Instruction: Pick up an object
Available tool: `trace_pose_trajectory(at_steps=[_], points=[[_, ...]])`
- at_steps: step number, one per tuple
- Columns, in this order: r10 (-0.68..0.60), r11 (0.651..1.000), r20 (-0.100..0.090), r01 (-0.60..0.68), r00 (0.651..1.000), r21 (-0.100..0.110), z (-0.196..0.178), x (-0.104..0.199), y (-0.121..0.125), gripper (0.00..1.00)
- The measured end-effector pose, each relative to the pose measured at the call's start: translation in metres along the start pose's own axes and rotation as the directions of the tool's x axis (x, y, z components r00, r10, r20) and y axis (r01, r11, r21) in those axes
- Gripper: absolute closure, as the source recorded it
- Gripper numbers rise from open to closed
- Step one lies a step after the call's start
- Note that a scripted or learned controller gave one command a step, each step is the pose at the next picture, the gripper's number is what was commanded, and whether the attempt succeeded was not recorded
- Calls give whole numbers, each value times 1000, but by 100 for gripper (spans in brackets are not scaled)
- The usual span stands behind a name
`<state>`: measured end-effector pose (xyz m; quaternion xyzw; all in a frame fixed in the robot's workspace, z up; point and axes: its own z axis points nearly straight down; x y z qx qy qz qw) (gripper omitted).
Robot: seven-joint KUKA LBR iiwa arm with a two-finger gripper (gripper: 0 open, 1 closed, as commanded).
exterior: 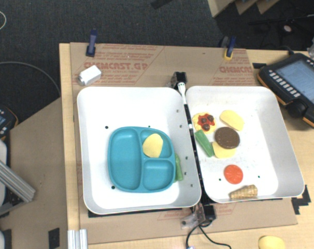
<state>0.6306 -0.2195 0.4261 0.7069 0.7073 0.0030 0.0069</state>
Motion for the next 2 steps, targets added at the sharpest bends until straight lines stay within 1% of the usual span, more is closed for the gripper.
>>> trace_pose_trajectory(at_steps=[1, 2], points=[[-1, 1000, 1, 1, 1000, -2, -110, -5, -16, 100], [2, 1000, -10, -2, 1000, 28, 35, -4, -39, 100]])
